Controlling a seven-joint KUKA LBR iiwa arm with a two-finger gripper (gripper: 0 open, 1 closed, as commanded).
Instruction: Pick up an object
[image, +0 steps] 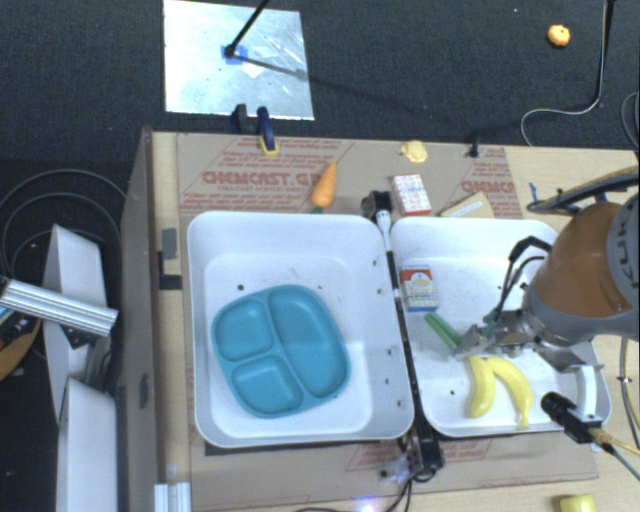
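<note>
"CHEMCAST" is printed in red on the brown board (262, 180). A blue divided plate (281, 349) is held in the left bin (215, 240). In the right bin (470, 235), bananas (497, 386), a small carton (418, 287) and a green piece (440, 329) are seen. The gripper (478, 340) is lowered just above the bananas; its opening cannot be told.

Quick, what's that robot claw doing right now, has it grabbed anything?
Gripper: low in the right bin, just above the bananas and beside a green object; whether it grips anything cannot be told.
</note>
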